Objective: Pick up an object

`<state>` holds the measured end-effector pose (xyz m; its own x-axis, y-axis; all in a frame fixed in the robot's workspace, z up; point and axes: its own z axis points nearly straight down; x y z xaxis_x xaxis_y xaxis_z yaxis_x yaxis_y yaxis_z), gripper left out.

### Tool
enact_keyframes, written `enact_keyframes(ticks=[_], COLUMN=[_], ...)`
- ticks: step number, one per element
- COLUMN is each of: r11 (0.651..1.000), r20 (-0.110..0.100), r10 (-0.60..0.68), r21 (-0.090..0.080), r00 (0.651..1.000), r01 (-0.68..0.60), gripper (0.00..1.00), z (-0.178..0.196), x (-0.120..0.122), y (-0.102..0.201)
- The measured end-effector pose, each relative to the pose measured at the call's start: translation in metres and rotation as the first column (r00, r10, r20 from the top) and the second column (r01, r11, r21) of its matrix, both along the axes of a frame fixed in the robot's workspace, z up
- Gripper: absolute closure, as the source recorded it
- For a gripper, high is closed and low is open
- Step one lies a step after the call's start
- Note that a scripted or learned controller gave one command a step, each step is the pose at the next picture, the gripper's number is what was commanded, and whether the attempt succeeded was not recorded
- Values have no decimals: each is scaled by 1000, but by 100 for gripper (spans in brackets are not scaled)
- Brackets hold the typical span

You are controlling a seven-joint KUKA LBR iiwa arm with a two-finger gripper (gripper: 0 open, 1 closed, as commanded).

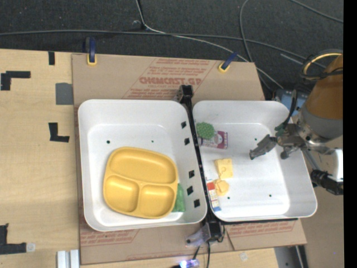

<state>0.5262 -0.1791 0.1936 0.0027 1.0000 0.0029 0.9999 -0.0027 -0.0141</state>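
Camera view. The arm [323, 102] entered from the right and reached over the right bin [279, 116]. The gripper [273, 145] hung above the bin's upper right area, near the right wall. Its fingers [261, 149] stood slightly apart, pointing left, with nothing between them.

Left of the gripper, near the bin's upper left corner, lay a green item [204, 129] touching a small white and purple packet [218, 139]. Below and left of the gripper, well apart from it, lay a yellow block [224, 167]. A second yellow piece [222, 187] lay just below that block, beside a small red and white item [212, 194] against the bin's left wall. None of these touched the gripper.

Farther left, past the black divider [193, 149], the left bin [95, 116] held a yellow tray [140, 182] with three compartments. A green item [179, 199] was wedged between the tray's right edge and the bin wall. Both bins rested on a cardboard sheet [167, 77] held by two clamps [91, 53] at its far edge.
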Motion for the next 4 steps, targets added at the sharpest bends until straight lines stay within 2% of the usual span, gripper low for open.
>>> enact_keyframes(ticks=[1,2,3,4], r11=[1000,1000,1000,1000], r20=[12,8,8,14], r10=[4,2,4,3], r21=[-3,-3,-2,-5], r00=[1000,1000,1000,1000], r01=[-4,-2,-4,-3], gripper=[0,0,0,0], z=[7,-43,-90,-109], x=[3,-2,-5,-5], y=[0,-8,0,1])
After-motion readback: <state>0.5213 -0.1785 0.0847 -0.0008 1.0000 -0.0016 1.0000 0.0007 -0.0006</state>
